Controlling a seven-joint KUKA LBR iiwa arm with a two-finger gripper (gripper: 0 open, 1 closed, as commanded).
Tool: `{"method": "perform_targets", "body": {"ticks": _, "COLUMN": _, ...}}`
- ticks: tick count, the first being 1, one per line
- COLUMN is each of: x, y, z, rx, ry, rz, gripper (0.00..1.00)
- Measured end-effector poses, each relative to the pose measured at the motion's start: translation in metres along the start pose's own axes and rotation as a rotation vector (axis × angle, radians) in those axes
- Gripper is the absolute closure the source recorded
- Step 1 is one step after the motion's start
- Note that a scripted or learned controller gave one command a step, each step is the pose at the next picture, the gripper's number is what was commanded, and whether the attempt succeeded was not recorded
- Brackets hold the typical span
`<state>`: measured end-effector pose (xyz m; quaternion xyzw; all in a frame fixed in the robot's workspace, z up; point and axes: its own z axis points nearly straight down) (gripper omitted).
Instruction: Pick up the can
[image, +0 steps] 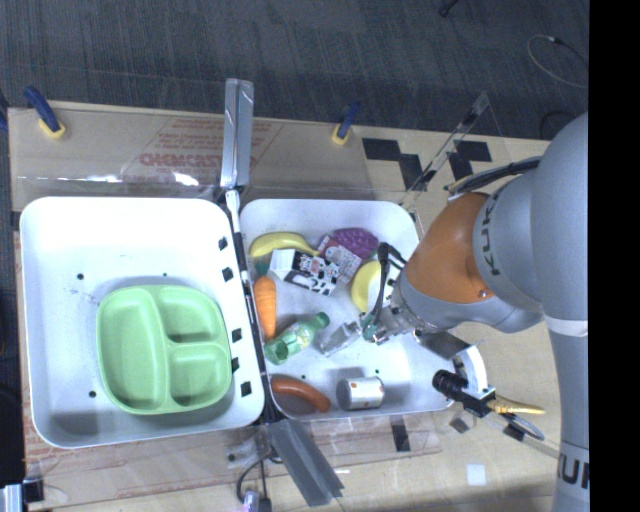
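Observation:
The can (360, 392) is a short silver cylinder lying on its side near the front edge of the right bin (400, 215). My gripper (374, 327) is low inside the same bin, behind the can and a little to its right, about a can's length away. It hangs just right of a small clear-grey piece (335, 340). Nothing of the can is between it.
The right bin also holds a banana (278, 243), a carrot (265, 305), a green bottle (293, 338), a red sausage (298, 393), a patterned box (320, 268), a purple item (352, 241) and a yellow fruit (364, 285). The left bin holds a green divided tray (165, 348).

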<state>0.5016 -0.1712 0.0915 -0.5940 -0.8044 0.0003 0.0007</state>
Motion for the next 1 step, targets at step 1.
{"method": "perform_targets", "body": {"ticks": 1, "x": 0.0169, "y": -0.0211, "z": -0.0064, "rx": 0.001, "ry": 0.003, "rz": -0.026, "gripper": 0.0}}
